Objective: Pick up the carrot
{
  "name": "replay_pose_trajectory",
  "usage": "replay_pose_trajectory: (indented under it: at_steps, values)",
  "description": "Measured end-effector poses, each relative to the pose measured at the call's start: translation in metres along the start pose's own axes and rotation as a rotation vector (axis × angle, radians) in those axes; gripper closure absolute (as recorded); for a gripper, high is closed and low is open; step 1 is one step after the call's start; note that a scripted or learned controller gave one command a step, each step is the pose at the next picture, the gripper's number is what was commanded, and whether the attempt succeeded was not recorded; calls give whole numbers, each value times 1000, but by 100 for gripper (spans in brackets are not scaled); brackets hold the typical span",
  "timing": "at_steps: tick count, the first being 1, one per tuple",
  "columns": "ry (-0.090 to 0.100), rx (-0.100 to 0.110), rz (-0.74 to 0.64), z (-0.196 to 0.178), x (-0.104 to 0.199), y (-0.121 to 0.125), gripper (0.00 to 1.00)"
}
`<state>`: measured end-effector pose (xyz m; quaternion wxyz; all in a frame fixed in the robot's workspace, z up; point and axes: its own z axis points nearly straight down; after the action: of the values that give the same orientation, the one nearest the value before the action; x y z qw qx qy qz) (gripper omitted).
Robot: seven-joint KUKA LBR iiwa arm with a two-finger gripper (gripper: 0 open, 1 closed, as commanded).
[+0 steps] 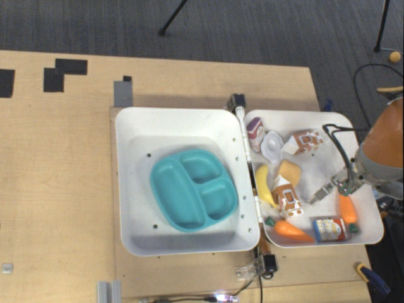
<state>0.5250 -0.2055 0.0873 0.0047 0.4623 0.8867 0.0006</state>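
Carrot (292,231): lies in the right bin (372,229), near its front wall, between a banana (264,187) and a small labelled can (329,228).
Carrot axis: long axis runs roughly left to right, slightly tilted; green stem end toward the left by the bin divider, tapering orange tip toward the can.
Second orange piece (347,209): carrot-like, near the right wall, long axis nearly front to back; its upper end is touching or hidden by the tool.
Tool (344,185): low over the right bin, just above that second orange piece; whether its fingers are spread or closed, and whether anything sits between them, I cannot tell.
Arm (384,145): orange band cut off at the right edge.
Left bin (136,169): carries a teal divided tray (192,188).
Hard to read: carton labels, a clear cup.
Desk (57,188): light wood.
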Motion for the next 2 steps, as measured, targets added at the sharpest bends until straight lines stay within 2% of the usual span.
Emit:
replay_pose_trajectory:
  at_steps: [1, 2]
  values:
    - [-7, -9, -1, -13, -1, 5, 100]
    - [-1, -6, -142, -94, 74, 41, 100]
